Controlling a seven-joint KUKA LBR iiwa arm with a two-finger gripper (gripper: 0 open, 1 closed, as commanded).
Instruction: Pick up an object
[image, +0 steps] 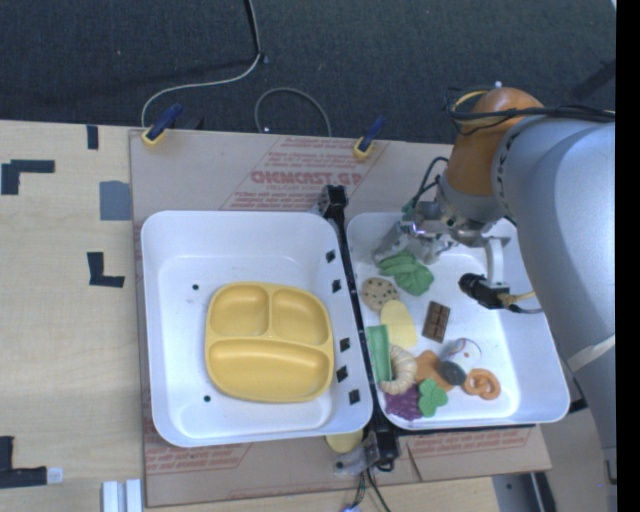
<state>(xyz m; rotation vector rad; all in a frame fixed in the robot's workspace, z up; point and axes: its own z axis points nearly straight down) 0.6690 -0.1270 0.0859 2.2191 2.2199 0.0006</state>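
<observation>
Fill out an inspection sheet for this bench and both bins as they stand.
Surface: cardboard sheet on a wooden bench, bearing two white bins.
Job's things: right bin holds toy food: green leaf, cookie, chocolate bar, pretzel, purple grapes and more.
Clutter: yellow divided plate in the left bin.
Grippers: gripper low over the right bin's far end, beside the green leaf; finger state unclear.
Cables: white cable on the dark floor; black cable by the wrist.
Surroundings: black tape marks on the bench.
</observation>
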